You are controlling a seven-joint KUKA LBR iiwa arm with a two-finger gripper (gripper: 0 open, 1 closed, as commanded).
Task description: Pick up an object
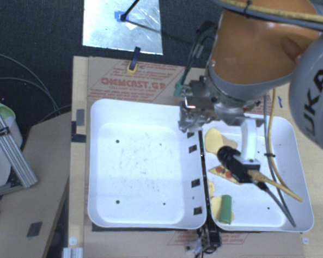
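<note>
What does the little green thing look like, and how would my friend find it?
Look in the right white bin, at its front corner next to the divider. The green thing is a short upright roll beside a pale yellow piece, and the one green object there.

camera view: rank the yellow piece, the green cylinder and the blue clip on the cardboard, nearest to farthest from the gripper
From the gripper:
1. Yellow piece, right bin, just beside it.
2. Blue clip, on the cardboard's far edge, up-left.
3. Green cylinder, right bin's near corner.
The last two are fairly close.
</note>
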